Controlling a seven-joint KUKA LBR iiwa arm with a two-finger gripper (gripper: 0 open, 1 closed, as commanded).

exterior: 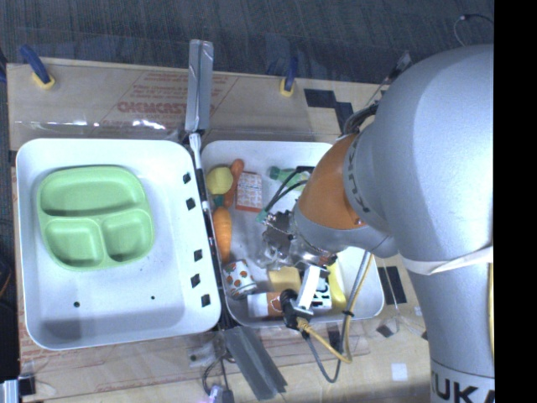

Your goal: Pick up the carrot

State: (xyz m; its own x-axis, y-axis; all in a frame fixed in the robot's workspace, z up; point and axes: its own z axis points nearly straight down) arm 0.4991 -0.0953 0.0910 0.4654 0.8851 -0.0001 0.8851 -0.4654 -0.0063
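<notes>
Smooth tapered orange carrot lies along right bin's left wall, below round yellow fruit. Claw hovers just beside; finger state unclear. Green moulded tray sits in left bin.

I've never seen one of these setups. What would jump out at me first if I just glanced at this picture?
The big grey arm with its orange band fills the right side, bending down over the right bin. That bin is crowded with small items, including an orange carrot along its left wall and a yellow round fruit above it. In the left bin lies a light green divided tray.
</notes>
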